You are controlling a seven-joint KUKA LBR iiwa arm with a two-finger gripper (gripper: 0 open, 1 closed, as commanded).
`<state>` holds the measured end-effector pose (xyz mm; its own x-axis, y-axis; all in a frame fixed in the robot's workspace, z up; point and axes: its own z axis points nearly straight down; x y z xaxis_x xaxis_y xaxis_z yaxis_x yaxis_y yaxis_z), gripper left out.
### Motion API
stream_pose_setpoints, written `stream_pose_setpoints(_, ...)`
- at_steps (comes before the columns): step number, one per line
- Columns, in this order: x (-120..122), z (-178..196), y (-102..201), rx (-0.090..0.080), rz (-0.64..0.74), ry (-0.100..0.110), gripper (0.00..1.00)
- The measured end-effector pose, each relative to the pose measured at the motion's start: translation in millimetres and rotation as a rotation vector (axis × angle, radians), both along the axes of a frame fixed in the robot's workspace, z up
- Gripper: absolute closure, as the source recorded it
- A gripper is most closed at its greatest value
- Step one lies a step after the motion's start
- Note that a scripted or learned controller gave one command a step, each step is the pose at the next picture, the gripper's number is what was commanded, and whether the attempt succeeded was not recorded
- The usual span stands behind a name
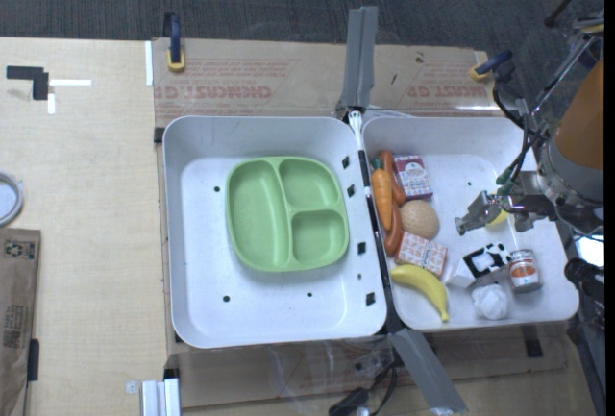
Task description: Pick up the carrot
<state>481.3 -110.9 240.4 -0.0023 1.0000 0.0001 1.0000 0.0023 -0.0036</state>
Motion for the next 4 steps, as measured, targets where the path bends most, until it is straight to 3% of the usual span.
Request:
stream_pose_setpoints(1, -3.7, -50.0, 122.4, 0.0, 0.086, 0.0, 0.0)
stream_pose_setpoints(2, 65.0, -50.4, 83.0, -0.001, 0.014, 0.001, 0.0)
stream_pose_setpoints(3, 12.4, -49.0, 20.3, 0.001, 0.57, -0.003, 0.0)
stream_pose_setpoints(4, 87.8, -18.0, 59.3, -0.001, -0.016, -0.002, 0.0)
